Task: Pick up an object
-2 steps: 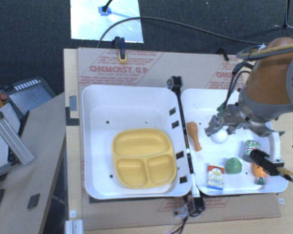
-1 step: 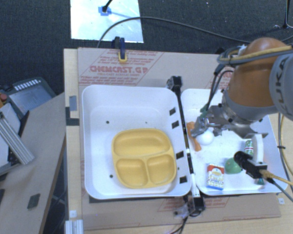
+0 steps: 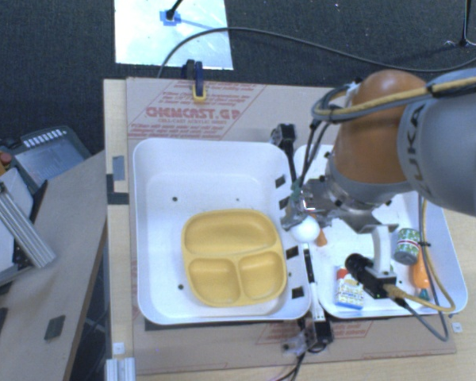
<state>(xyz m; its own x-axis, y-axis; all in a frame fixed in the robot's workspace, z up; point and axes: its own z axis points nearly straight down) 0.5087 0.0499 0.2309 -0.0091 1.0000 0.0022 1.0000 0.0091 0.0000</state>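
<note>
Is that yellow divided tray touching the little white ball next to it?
Apart. The camera view shows the yellow divided tray lying in the left bin, with a strip of white bin floor and the bin's rim between it and the white ball.

Tool (image 3: pixel 304 217) holds white ball (image 3: pixel 305 229) (over the bins).

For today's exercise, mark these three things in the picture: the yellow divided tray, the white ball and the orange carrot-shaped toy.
yellow divided tray (image 3: pixel 222 236): camera view, floor of its large upper compartment.
white ball (image 3: pixel 305 230): camera view, middle of its rounded face.
orange carrot-shaped toy (image 3: pixel 421 275): camera view, along its orange body.
</note>
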